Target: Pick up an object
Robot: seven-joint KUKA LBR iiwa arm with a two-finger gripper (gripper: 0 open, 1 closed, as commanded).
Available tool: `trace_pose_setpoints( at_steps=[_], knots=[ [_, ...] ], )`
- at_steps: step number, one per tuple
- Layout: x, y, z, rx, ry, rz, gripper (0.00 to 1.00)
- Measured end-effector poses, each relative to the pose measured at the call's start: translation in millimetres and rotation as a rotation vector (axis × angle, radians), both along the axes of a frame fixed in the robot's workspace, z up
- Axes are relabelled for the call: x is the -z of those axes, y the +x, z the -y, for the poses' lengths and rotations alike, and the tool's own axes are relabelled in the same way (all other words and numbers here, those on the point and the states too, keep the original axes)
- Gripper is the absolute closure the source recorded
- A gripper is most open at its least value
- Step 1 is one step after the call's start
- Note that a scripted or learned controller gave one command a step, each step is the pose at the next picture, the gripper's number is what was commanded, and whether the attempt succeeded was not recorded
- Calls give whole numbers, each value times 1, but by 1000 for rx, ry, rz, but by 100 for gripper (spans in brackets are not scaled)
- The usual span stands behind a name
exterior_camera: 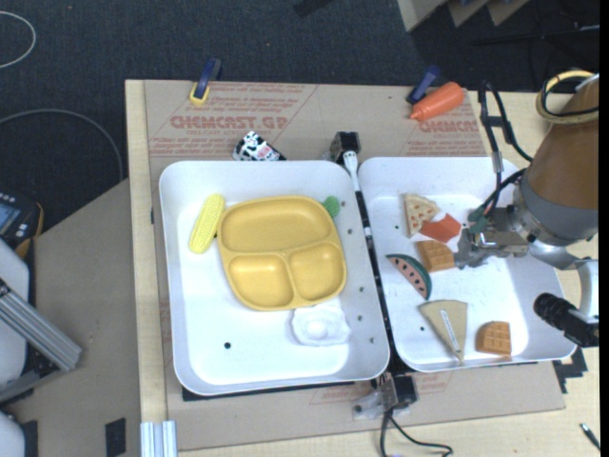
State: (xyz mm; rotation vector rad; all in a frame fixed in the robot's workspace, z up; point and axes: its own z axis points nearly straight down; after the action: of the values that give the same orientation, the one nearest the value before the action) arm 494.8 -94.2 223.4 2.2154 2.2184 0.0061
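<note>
Here, the gripper [473,246] hangs low over the right bin [533,346], reaching in from the right on a grey arm [561,174] with a broad orange band; whether it is spread or closed cannot be made out at this size, and nothing is seen caught in it. Its tip sits just beside a square brown cracker [437,256] and a red piece [442,228], the two lying close together near the middle of the bin. Above them, toward the far wall, rests a tan pizza slice [415,211]. Nearer the dividing edge lies a watermelon slice [411,274], and below it a pale wedge of sandwich [447,320]. A small waffle [494,337] sits by the bin's near right corner.

The left bin [190,341] carries a yellow divided tray [281,250], its three compartments facing up. A corn cob [206,223] lies just off the tray's left side, a green item [331,206] peeks out at its upper right corner, and a white fried egg [319,327] rests just below it.

Beyond the bins, on the wooden bench [152,141], a black-and-white cow figure [255,148] stands near the left bin's far edge, a yellow clamp [202,88] grips the back edge, and an orange carrot [437,102] lies at the far right.
</note>
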Motion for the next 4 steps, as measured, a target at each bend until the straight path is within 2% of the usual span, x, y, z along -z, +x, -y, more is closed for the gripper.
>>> trace_pose_setpoints(
  at_steps=[1,2,3,4],
  knots=[
    [-1,1,0,1,1,-4,100],
    [5,43,-31,-4,1,-3,100],
    [-8,79,-69,-5,2,-1,100],
    [-11,107,-107,-3,2,-2,100]
  ],
)
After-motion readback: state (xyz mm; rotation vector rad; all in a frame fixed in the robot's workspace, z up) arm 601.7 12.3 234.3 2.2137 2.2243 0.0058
